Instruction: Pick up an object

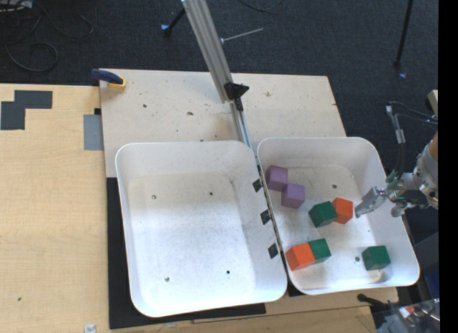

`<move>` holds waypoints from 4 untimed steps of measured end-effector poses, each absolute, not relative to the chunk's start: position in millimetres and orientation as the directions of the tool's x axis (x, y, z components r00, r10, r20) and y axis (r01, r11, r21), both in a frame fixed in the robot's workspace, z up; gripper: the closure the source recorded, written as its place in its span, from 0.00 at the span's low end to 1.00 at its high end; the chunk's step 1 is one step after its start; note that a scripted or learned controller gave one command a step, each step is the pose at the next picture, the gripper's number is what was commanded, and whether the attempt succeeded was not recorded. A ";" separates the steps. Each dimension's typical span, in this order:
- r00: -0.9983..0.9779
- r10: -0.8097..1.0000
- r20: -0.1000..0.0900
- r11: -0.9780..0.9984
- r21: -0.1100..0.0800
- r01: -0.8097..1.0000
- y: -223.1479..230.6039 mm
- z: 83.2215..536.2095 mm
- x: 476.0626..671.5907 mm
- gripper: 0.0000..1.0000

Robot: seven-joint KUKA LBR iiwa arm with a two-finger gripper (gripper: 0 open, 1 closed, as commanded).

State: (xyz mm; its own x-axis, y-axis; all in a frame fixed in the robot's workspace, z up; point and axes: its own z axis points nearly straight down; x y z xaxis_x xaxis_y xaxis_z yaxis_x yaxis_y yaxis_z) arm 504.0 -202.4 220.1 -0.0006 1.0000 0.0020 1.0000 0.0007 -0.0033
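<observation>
The right bin point(361, 147) holds several blocks. Two purple blocks point(285, 186) lie touching near its left wall. Mid-bin, a green block point(323, 214) sits against an orange block point(343, 210). Nearer the front, another orange block point(300, 256) touches a green block point(319, 249). A lone green block point(376, 257) rests by the front right corner. My gripper point(383, 205) hangs at the bin's right rim, just right of the middle orange block. It is open, with nothing between its fingers point(368, 201).
The left bin point(136, 160) stands beside the right one, joined by black clips point(265, 216). A slanted aluminium bar point(211, 49) rises behind the bins. A small pale scrap point(373, 276) lies by the front right corner.
</observation>
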 end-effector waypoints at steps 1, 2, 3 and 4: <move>0.002 1.000 0.002 -0.002 -0.003 1.000 -202.9 220.2 503.9 0.00; 0.000 1.000 0.003 0.000 -0.008 1.000 -197.0 157.4 506.2 0.00; 0.002 1.000 0.003 -0.002 -0.008 1.000 -200.2 112.8 503.8 0.00; 0.003 1.000 0.002 -0.003 -0.002 1.000 -199.9 91.7 504.3 0.00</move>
